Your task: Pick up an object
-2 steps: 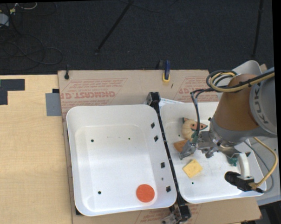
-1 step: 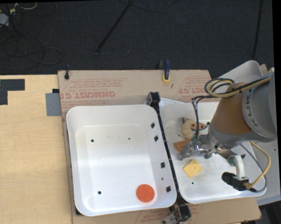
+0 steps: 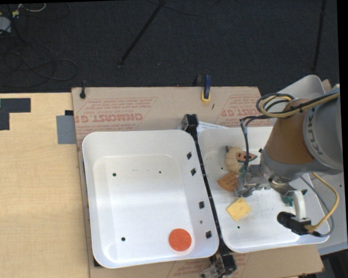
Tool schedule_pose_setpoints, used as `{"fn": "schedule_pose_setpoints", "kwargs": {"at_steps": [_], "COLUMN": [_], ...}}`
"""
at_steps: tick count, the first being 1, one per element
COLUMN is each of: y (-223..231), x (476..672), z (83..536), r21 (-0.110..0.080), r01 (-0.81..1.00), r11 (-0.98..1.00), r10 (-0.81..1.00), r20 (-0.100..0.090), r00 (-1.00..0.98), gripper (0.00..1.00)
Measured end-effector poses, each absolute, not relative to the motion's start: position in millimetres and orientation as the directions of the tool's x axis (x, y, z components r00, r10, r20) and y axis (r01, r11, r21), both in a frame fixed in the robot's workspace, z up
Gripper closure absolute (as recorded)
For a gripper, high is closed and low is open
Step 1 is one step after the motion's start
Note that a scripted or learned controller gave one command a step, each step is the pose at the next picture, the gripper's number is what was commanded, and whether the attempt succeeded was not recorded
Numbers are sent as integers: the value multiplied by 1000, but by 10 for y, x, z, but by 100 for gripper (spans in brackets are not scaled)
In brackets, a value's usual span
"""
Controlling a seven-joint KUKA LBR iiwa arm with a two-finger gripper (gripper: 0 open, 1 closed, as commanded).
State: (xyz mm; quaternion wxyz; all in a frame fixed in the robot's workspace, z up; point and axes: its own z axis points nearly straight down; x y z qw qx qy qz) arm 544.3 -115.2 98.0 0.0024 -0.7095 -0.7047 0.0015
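As the grey arm reached in from the right, its gripper hung low over the right bin, close to that bin's inner wall. Three small things lay clustered under and around it. A brown, flattish piece sat just to the gripper's left, so near that it looked to be touching or almost touching the metal. A pale rounded object with a bit of pink on it rested just beyond that, toward the back of the bin. A yellow block, squarish and turned at a slant, lay just in front of the gripper, on the near side, apart from the brown piece.

From where I stood, the brown piece seemed the likeliest target, since it lay nearest the tip, with its longer side running roughly left to right across the bin. I would judge that only a slight shift to the left was needed to straddle it.

Whether the gripper was spread or closed I could not tell; the wrist, cables and mounting crowded the spot, and nothing could be made out clamped in it. I would not have said it held anything.

Over in the left bin, well apart from all this, an orange disc lay flat near the front wall, far from the arm's reach at that moment.
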Motion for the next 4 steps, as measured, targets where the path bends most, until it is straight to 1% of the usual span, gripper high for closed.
{"fn": "schedule_pose_setpoints", "kwargs": {"at_steps": [1,2,3,4], "y": [-932,-1111,-1183,-1150], "x": [4991,5418,5345,5014], "z": [883,880,882,887], "r21": [2,-1,-1,2], "r01": [1000,1000,1000,1000], "r11": [-4,2,0,0], "r10": [1000,1000,1000,1000], "r20": [-1,0,1,0], "r00": [4,-2,0,0], "gripper": [100,100,100,100]}}
